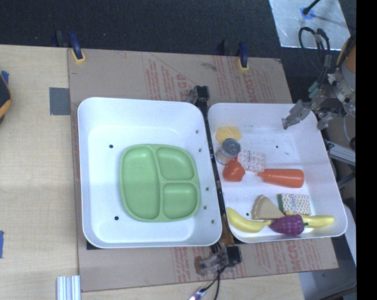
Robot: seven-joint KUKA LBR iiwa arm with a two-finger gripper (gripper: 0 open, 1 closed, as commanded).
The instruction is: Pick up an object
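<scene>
Holding a green plate (pixel 159 182), the left bin (pixel 94 120); gripper (pixel 306 112) (fingers spread, nothing held) overhangs the right bin (pixel 269 119).

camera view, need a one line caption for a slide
End effector poised over the far right corner of the right bin of toy food; green divided plate lies in the left bin.

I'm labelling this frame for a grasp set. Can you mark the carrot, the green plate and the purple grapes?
carrot (pixel 282 177), camera view, middle of its orange body.
green plate (pixel 158 182), camera view, central divider ridge.
purple grapes (pixel 288 225), camera view, centre of the bunch.
</scene>
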